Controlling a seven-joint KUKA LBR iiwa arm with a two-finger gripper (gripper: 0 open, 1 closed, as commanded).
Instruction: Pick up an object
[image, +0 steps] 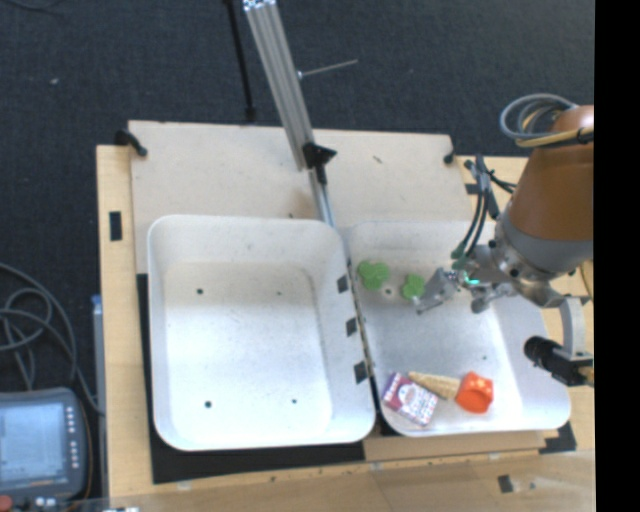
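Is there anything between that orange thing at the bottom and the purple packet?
Yes. In the camera view a tan cone-shaped piece lies between the orange object and the purple packet, all in the right bin.

A pale wooden bench (230, 170) stands on dark carpeted floor (120, 60) — a slanted metal pole (285, 85) rises over it, grey cables (30, 310) and a screen (38, 445) lie at left.

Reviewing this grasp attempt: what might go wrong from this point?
1. The gripper sits beside the small green piece near another green piece; it may nudge one rather than catch it.
2. The green pieces lie near the bin wall, so one could be pushed against it.
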